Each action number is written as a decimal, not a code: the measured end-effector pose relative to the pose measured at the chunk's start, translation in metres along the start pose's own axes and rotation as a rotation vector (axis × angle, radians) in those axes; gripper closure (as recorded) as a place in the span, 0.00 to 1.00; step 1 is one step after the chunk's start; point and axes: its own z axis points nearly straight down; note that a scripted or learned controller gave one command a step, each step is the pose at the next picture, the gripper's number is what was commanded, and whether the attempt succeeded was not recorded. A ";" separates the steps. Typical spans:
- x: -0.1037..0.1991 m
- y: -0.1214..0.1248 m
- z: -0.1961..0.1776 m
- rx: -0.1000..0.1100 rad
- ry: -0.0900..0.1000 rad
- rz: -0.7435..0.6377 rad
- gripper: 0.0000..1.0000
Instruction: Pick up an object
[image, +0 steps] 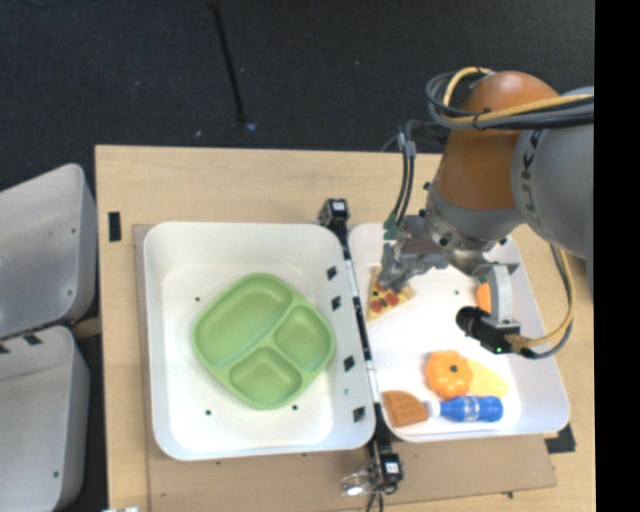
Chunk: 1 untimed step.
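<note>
Wooden bench (120, 190) bears two white bins (165, 400), seemingly on dark floor (150, 70).

Two bins side by side, the gripper low over the right one

The gripper (398, 272) sits over the upper left part of the right bin (535, 395), with the pizza slice toy (385, 297) just below it, near the wall between the bins. Well below and to its right lie the pumpkin toy (448, 372), the bottle (468, 409) and the brush (405, 408). Far to its left, in the left bin (170, 420), rests the divided plate (262, 340).
</note>
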 end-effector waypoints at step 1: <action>0.049 0.016 -0.001 -0.003 0.000 0.000 1.00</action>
